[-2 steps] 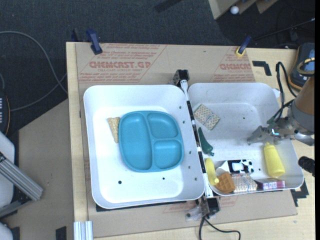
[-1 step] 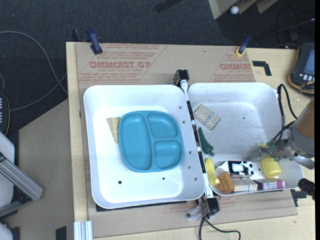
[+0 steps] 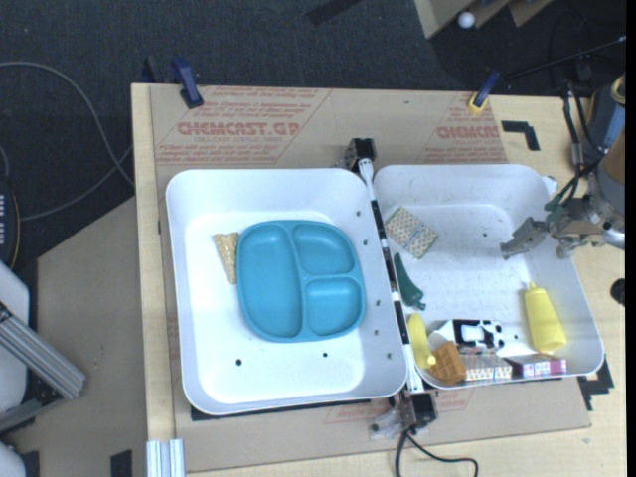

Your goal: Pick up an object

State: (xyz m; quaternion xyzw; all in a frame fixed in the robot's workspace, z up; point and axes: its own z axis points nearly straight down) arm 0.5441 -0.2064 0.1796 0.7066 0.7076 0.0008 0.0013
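Two white bins sit side by side on the desk (image 3: 298, 117). The tool (image 3: 542, 235) hangs over the right bin's (image 3: 467, 182) far right side, fingers spread, nothing between them. A yellow bottle (image 3: 544, 318) lies just below it; a blue divided plate (image 3: 300, 278) fills the left bin (image 3: 199, 207).

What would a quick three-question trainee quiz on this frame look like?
1. True or false: the blue divided plate lies in the left bin.
2. Which bin holds the yellow bottle? A left, B right.
3. Fill in: the claw hangs over the ___ bin's far right side.

Key: 1 true. 2 B, the right bin. 3 right.
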